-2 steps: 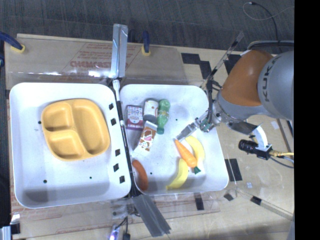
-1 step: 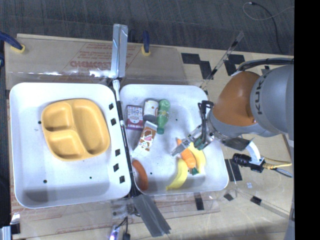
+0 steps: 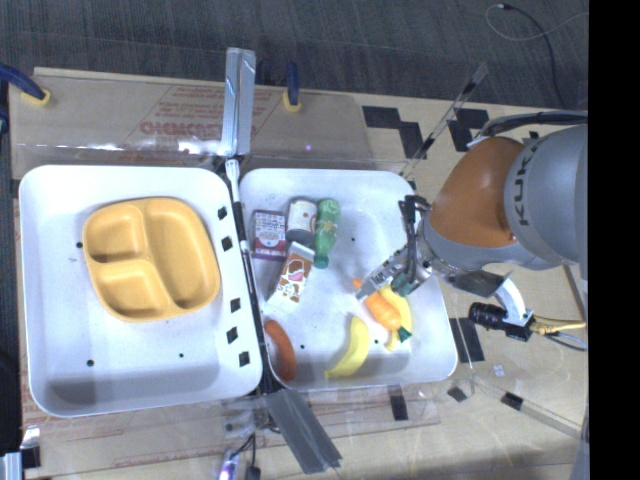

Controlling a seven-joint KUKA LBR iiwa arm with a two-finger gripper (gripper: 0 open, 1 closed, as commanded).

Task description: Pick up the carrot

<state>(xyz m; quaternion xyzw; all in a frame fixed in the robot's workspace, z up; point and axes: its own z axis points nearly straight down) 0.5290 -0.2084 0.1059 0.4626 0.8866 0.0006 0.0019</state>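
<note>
In the right bin, by its right wall: the gripper hangs low over the carrot, which lies near the right edge toward the front right corner.

Camera view
- Arm: the grey arm with its orange band comes in across the right bin's right rim, its wrist above that edge.
- Gripper state: I cannot tell whether the fingers stand apart or together; they blur into the carrot's upper end, and nothing shows plainly clamped between them.
- Carrot: orange, with a bit of green at its lower end, just beside the right wall; its top end sits right under the gripper tip.
- Banana: yellow, curved, along the front edge of the right bin, just left of the carrot and nearly touching it.
- Red-brown item: tucked in the front left corner, against the divider wall.
- Back left group: a dark red packet, a small can and a green bottle cluster near the back left corner; a printed carton lies just in front of them.
- Open room: bare white floor runs through the middle of the right bin between the carton and the carrot, and along the back right corner.
- Left bin: a yellow divided plate sits toward its back, leaving bare floor along the front edge.
</note>
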